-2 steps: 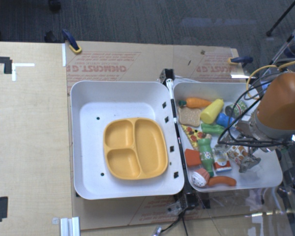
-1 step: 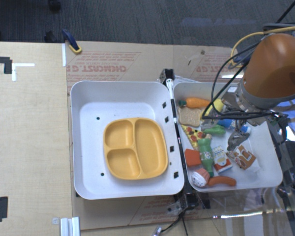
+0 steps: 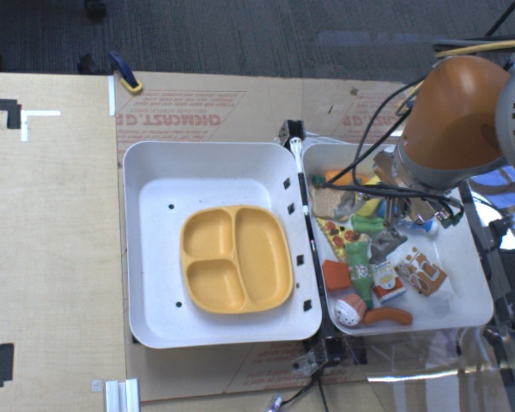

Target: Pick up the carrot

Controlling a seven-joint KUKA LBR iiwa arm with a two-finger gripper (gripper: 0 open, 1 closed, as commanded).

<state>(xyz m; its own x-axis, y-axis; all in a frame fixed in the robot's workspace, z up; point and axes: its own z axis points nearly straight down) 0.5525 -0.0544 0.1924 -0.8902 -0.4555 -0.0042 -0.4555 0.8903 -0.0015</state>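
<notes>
Down at the near edge of the right white plastic bin lie one red sausage toy and one white and red ball, side by side. Two white bins sit on the bench. One yellow plate with three hollows lies in the middle of the left white plastic bin. The right bin is packed with toys: one orange-red block, one long green packet, one brown and white box and more, piled too close to count. The thin orange carrot lies by the far left corner of that bin, partly under black cables. One grey and orange robot arm covers the far right corner. Its gripper hangs low over the middle of the pile. I cannot tell if the jaws are wide or narrow, because the arm and cables hide them.
</notes>
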